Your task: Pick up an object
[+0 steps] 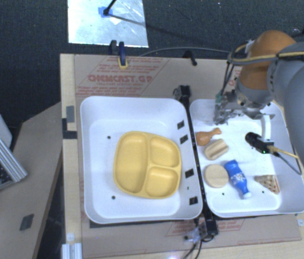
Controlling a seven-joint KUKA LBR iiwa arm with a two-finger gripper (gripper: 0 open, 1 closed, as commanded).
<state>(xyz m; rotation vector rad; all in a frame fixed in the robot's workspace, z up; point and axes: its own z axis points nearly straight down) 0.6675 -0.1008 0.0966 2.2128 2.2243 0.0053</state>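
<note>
Pizza slice (pixel 267 183) and blue bottle (pixel 237 178) lie lower right; tool (pixel 223 114), grip state indeterminate, may clip the crowded drumstick (pixel 208 136).

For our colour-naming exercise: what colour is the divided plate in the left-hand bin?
Yellow: the divided plate shows best in the camera view.

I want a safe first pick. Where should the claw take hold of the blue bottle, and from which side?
Probably from above, across the middle of the blue bottle. It lies flat and slanted in the right bin, so its long sides are exposed, but the round biscuit sits close on its left, leaving little finger room there.
</note>
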